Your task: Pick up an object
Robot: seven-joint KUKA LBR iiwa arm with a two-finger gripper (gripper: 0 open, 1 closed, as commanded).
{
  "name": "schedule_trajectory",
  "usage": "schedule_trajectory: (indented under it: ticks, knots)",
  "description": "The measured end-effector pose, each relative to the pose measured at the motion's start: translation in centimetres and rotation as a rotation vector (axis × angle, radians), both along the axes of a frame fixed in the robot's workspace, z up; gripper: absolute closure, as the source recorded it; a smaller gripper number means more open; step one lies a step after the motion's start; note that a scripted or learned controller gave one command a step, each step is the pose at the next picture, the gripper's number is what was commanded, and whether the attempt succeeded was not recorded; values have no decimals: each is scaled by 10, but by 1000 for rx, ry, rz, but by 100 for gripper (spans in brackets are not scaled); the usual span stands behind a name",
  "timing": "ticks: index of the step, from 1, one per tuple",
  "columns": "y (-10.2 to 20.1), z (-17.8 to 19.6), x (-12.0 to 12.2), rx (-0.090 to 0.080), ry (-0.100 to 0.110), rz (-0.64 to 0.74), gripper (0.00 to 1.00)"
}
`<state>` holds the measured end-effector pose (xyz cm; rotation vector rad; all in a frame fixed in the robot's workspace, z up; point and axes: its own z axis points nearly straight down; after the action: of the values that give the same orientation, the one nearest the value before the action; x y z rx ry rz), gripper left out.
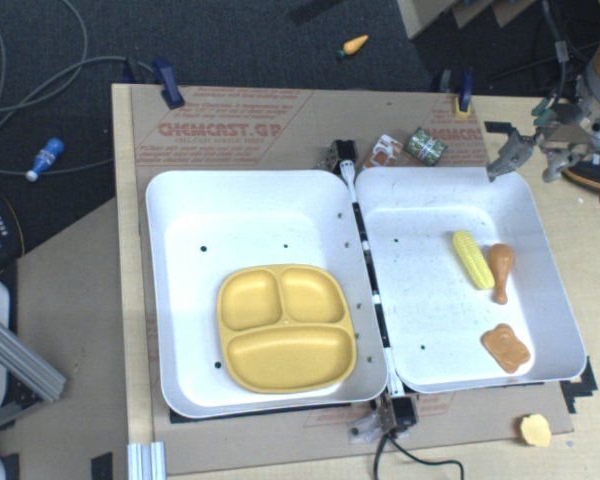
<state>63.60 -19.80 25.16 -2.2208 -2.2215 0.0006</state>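
Inventory, bench w/ two white bins.

- Left bin (170, 268): yellow divided plate (285, 326) lay flat at 6 o'clock; likely a drop-off spot.
- Right bin (420, 218): corn cob (472, 259), drumstick (500, 268) touching it, brown toast piece (506, 348) at 5 o'clock; all loose along 3 o'clock wall, prob. candidate picks.
- Off-bin strays: small can (426, 147) at 12; yellow bit (534, 430) at 5.
- Gripper (532, 158): hung over right bin's 1 o'clock corner, fingers spread, empty, touching nothing; well apart from the food items.
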Motion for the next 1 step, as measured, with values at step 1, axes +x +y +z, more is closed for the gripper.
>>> schedule_trajectory:
  ticks: [1]
  knots:
    - [-27,-129,-19,3,11,-3,0]
